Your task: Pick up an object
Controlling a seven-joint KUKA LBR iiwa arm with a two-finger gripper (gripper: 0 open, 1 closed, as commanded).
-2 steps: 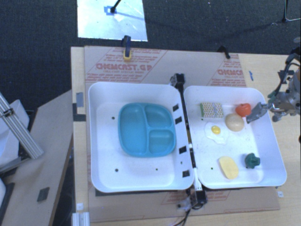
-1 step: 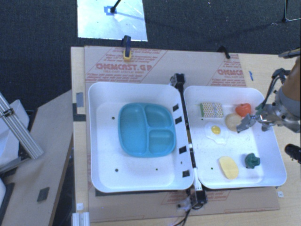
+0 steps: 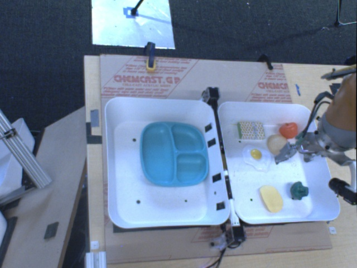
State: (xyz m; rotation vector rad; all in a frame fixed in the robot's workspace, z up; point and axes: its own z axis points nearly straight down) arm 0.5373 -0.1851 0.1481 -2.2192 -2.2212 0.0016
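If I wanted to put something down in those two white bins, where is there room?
Left bin: bare floor rings the blue tray, widest along the front. Right bin: bare between the fried egg and yellow piece. Crowded at the back, where gripper, tomato, pale ball and patterned block cluster.

bins: 2 white, left bin (image 3: 120, 149) and right bin (image 3: 321, 205) | trays: 1 blue divided tray (image 3: 173, 153) (in the left bin) | small items in right bin: 6, namely 1 patterned block (image 3: 251, 130), 1 orange-red piece (image 3: 288, 130), 1 beige ball (image 3: 275, 143), 1 fried egg (image 3: 256, 155), 1 yellow piece (image 3: 271, 198), 1 teal piece (image 3: 299, 191) | arms: 1
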